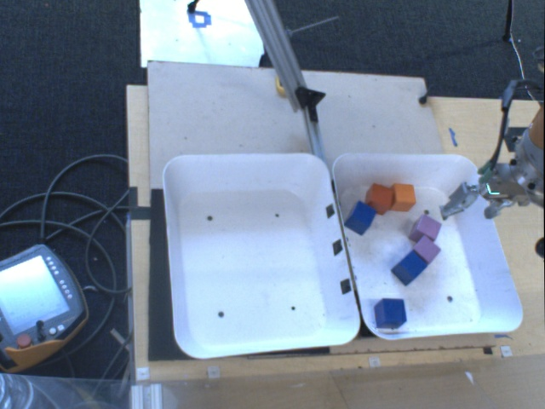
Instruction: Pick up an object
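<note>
The right white bin (504, 273) holds several small cubes. Two orange cubes (391, 197) sit side by side near its back. One blue cube (360, 217) lies just left of them, another blue cube (410, 267) is in the middle, and a third blue cube (390, 312) rests near the front rim. Two purple cubes (426, 238) touch each other at centre right. My gripper (458, 201) hangs over the bin's right side, a little right of and above the purple cubes. It touches no cube and carries nothing that I can see.
The left white bin (247, 254) stands beside the right one, with black clips along the shared wall (337, 247). A slanted metal pole (277, 37) rises from the back. A teach pendant (34, 305) and cables lie on the floor at left.
</note>
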### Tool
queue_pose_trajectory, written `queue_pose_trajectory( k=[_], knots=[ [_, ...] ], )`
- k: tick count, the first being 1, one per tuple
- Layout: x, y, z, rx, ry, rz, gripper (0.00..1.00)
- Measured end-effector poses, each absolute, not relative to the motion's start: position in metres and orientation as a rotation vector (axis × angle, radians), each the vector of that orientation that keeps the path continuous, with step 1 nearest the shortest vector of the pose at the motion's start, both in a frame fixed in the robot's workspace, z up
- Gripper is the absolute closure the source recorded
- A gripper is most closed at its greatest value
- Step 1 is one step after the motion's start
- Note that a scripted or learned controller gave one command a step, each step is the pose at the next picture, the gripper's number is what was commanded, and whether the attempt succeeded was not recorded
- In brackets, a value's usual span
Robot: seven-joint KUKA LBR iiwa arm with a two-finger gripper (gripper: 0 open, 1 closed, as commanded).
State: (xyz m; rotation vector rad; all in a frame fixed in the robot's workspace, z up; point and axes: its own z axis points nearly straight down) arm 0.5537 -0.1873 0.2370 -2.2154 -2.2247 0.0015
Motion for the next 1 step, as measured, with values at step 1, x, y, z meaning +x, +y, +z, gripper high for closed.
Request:
queue_pose_trajectory(
  k=[1],
  knots=[
    [0.5546,-0.1872,0.2391,-2.218,-2.227,-0.002,0.00]
  ],
)
